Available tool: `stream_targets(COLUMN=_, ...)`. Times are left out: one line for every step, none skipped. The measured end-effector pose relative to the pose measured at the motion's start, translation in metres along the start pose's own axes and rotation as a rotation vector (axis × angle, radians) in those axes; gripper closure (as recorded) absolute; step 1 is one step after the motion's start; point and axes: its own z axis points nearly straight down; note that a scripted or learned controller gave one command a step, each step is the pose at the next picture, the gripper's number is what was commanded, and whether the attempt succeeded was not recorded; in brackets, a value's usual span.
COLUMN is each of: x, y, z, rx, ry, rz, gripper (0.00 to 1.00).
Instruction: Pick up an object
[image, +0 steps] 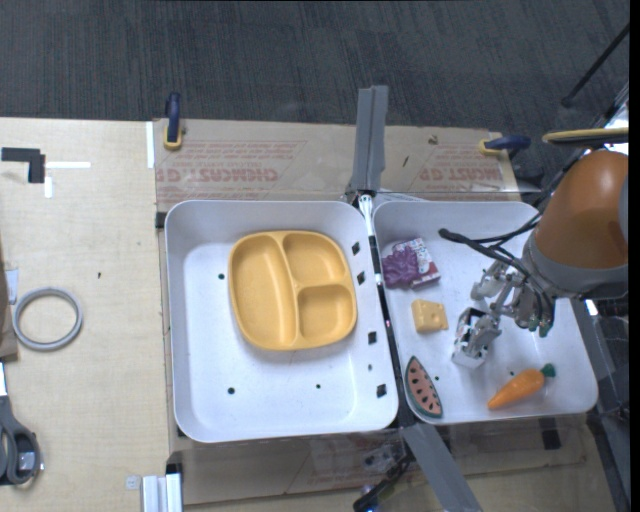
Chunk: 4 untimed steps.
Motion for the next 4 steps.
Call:
stream_targets(x=-0.058, y=0.064, z=0.022, rx=0.002, ry=0.008, rz=0.105, gripper=0.0)
stream_targets(x=-0.01, y=0.062, z=0.025, rx=0.005, ry=0.016, rz=0.142, gripper=0.0)
stream_targets(x=0.024, y=0.03, z=0.001, rx=0.002, ry=0.018, rz=-0.087, gripper=0.0)
stream_targets(x=-0.047, y=0.074, z=0.02, rx=0.004, ry=0.015, rz=0.1, gripper=0.0)
